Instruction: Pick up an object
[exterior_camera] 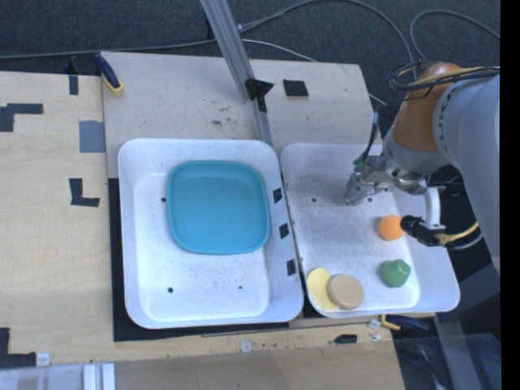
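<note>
Hovering low in the right bin point(325, 169), claw point(355, 195), finger state unclear, gripping nothing visible

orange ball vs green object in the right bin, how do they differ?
Colour: the orange ball is orange, the green object is green.
Shape: the orange ball looks round and smooth, the green object looks lumpier and less regular.
Place: the orange ball lies nearer the gripper, the green object lies nearer the front edge of the right bin.
Shared: both are small, lie loose on the bin floor near its right side, and are not held.
</note>
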### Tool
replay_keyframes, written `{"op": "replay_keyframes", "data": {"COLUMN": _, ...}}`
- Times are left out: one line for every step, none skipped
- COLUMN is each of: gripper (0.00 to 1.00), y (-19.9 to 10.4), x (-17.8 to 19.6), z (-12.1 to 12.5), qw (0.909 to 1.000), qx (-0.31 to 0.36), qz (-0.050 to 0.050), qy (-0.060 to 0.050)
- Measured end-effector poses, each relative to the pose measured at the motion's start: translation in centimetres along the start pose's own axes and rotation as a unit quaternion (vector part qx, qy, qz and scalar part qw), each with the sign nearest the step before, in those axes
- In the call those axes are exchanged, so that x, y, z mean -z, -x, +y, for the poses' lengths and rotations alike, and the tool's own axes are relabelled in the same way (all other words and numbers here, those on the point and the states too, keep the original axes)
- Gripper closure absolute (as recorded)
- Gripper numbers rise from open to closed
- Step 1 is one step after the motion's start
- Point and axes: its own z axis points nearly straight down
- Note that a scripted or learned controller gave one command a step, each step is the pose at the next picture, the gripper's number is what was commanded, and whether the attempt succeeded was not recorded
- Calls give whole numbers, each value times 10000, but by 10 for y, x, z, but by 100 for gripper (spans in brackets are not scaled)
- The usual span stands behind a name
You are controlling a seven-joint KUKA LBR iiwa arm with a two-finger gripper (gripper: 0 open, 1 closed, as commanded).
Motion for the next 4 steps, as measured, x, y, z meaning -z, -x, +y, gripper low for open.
{"op": "replay_keyframes", "data": {"gripper": 100, "y": 3, "x": 62, "z": -1, "qw": 10000, "qx": -2, "qz": 1, "qy": 17}}
{"op": "replay_keyframes", "data": {"gripper": 100, "y": 9, "x": 107, "z": -4, "qw": 10000, "qx": -3, "qz": 2, "qy": 11}}
{"op": "replay_keyframes", "data": {"gripper": 100, "y": 9, "x": 119, "z": -3, "qw": 10000, "qx": -1, "qz": 6, "qy": -2}}
{"op": "replay_keyframes", "data": {"gripper": 100, "y": -44, "x": 111, "z": 4, "qw": 10000, "qx": 15, "qz": 12, "qy": -10}}
